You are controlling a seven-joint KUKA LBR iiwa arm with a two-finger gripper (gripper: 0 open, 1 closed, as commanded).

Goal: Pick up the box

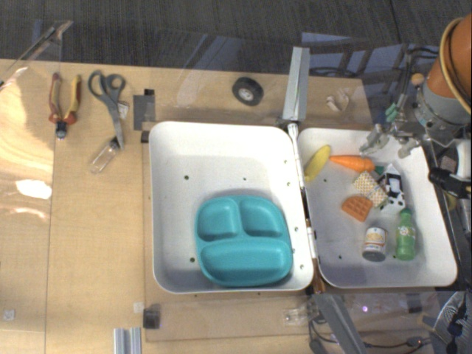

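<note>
A pale wooden bench (81,220) fills most of the view, and beyond its far edge lies dark grey carpet (221,9). A clear sheet covers the bench's left part — it catches a bright glare (29,190) near the left edge. Scissors (110,94) and red-handled pliers (63,102) lie on the far left, a roll of black tape (248,91) farther right. A grey metal bar (298,83) stands upright between the bins' far corners.
</note>
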